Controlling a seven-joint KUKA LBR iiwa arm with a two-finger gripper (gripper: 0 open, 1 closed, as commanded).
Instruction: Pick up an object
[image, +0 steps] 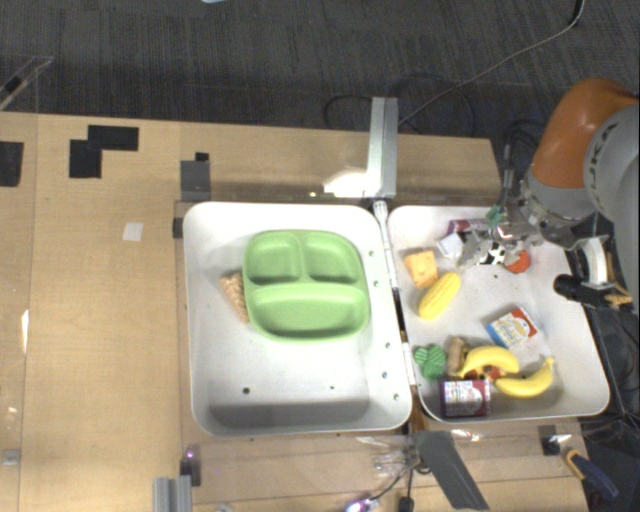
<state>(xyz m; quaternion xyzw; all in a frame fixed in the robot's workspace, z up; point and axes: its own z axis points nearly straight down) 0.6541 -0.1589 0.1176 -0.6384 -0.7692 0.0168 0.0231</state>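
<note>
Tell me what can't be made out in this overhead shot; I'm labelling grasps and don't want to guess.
- Pincer, camera view: whether anything is grasped is hidden among the small clutter under the wrist.
- Tan item in the left bin: mostly covered by the green tray.
- Dark can in the right bin: label too small to read.
- Brown piece: partly hidden by the bananas.

Gripper (489, 243) seen low over right bin's (592, 395) far part, among small clutter; finger state not readable. Cheese (421, 268) and corn (439, 295) just left of it. Carton (511, 328), banana (512, 372), can (465, 397) nearer camera. Green tray (304, 284) far left, in left bin (215, 395).
</note>
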